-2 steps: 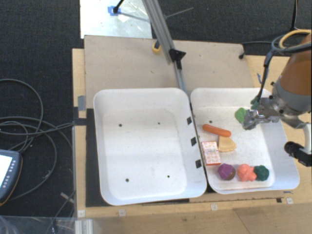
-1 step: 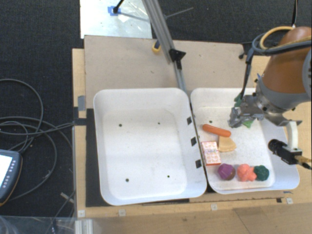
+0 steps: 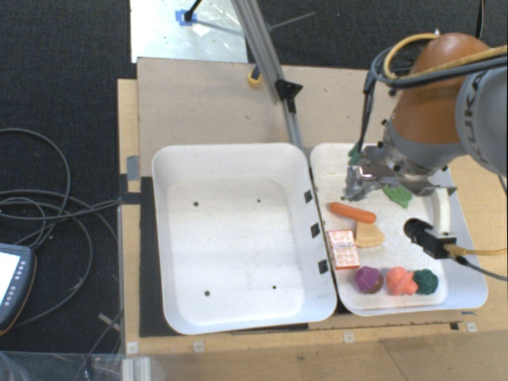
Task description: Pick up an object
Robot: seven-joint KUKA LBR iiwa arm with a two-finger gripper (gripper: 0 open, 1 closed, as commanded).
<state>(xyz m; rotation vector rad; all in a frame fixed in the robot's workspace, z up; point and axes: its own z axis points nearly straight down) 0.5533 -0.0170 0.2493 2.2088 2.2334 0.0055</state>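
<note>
Pincer [image 3: 355,187] low inside the right bin [image 3: 476,292], just above the orange sausage-shaped piece [image 3: 352,212]; cannot tell whether open or shut.

Hung from the grey arm [image 3: 444,109] reaching in from the right, over the upper left part of that bin. Just below the orange piece: a pale yellow wedge [image 3: 369,235] and, touching it on the left, a pink and white box [image 3: 343,249]. Along the near edge, in a row: a purple lump [image 3: 367,279], a salmon-pink lump [image 3: 400,282], a dark green lump [image 3: 426,281]. A green piece [image 3: 398,194] partly under the wrist. Left bin [image 3: 238,236] beside it on the table [image 3: 198,101].
</note>
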